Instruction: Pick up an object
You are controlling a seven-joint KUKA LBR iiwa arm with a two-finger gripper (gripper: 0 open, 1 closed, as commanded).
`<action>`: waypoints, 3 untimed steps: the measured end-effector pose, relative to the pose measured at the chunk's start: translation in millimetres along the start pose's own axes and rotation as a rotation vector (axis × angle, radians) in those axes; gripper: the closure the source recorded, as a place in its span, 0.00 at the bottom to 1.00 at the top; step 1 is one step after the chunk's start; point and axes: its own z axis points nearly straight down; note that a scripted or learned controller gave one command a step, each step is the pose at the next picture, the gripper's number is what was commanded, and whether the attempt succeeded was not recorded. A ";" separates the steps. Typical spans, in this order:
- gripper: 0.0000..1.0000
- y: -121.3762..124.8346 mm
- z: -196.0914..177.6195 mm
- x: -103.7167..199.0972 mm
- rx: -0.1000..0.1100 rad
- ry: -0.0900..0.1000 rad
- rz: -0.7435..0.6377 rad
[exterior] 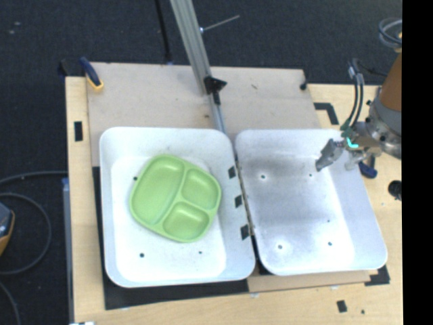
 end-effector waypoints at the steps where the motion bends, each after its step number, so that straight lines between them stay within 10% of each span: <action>1: 0.00 0.3 -0.6 0.0 -0.001 0.000 0.000; 3: 0.00 0.2 112.7 6.1 0.005 0.001 0.000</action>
